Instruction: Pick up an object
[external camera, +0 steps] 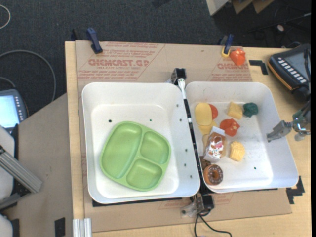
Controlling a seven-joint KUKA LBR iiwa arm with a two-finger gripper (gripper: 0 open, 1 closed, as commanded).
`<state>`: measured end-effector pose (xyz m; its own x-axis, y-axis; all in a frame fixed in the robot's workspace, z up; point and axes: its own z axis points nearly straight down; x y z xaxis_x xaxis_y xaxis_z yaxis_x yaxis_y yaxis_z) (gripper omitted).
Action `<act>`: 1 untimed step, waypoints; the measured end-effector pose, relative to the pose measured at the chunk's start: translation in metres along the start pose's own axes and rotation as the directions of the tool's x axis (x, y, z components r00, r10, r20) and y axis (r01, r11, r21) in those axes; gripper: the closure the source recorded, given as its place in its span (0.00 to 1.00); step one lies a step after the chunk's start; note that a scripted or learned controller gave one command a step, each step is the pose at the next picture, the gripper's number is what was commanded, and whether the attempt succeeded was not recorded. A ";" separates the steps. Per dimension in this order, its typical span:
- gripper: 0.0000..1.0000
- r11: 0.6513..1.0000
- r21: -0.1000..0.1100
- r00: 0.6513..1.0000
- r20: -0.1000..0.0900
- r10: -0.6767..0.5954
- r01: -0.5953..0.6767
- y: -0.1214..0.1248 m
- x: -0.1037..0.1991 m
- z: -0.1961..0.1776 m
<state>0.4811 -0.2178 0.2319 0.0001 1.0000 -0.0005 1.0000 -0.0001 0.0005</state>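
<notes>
The right bin point(261, 169) holds several toy foods. A yellow piece point(203, 114) lies at its left with an orange-red piece point(213, 111) tucked behind it. Near them are a pale yellow wedge point(235, 110), a dark green piece point(251, 109) and a red tomato-like piece point(229, 127). Lower down lie a printed snack packet point(216, 146), a yellow corn-like piece point(237, 151) and a brown donut point(213, 174). My gripper point(276, 134) reaches in over the bin's right rim, right of the tomato and apart from every item, with nothing seen in it.
The left bin point(94, 107) holds a green divided plate point(136, 155). An orange object point(238, 57) sits on the bench behind the right bin, beside a clamp point(227, 44). A black pendant point(291, 70) lies at the far right.
</notes>
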 end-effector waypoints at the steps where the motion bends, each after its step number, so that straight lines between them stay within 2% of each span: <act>1: 0.00 1.000 0.003 1.000 -0.005 -0.009 0.009 -0.001 0.079 0.001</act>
<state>0.4799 -0.1392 0.2312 -0.0085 1.0000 0.0047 1.0000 0.0086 -0.0020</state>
